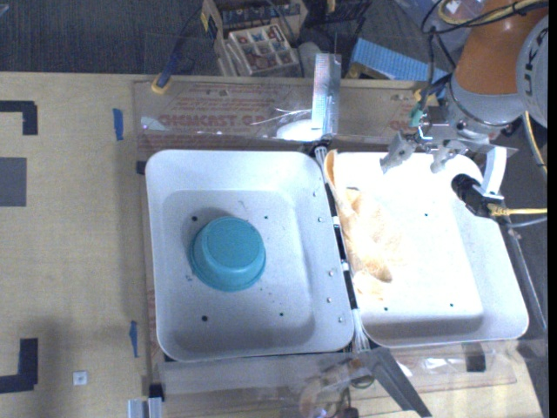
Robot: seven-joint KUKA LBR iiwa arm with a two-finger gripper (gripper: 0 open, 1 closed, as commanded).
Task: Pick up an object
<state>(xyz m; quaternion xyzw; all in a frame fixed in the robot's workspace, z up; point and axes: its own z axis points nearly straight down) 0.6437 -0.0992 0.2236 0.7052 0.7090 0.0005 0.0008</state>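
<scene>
The arm (500, 55) is cut off by the top and right edges of the camera view, so that just its rounded orange band, a curve of grey casing and some looped cables are seen, up and to the right of the right bin (487, 320). That bin is a shallow white tray with rounded corners and a smooth, glossy floor; its floor is so brightly lit that surface detail is washed out. Against its left wall, a pale tan, crumpled, soft-looking object (365, 238) is laid in a long strip; its outline fades into the glare and what it is cannot be made out.

The left bin (170, 181), touching the right bin along their shared wall, is of the same moulded white material, duller and speckled with small dark marks. Left of its centre, well apart from the right bin, a teal bowl (228, 252) is set upside down: round, smooth, plastic-looking, with a flat base uppermost and a wider rim below.

The gripper (418, 157) is seen above the far edge of the right bin, near its back wall. Two pale metallic fingers (396, 155) are spread wide apart, pointing downward, and nothing is held between them. A black cylindrical part (470, 192) with a yellow cable is seen just to the gripper's right, over the right bin's far right corner.

Beyond the right bin, a cardboard panel (226, 116) with faint red lettering, too blurred to be read, is partly covered by clear crinkled film.
</scene>
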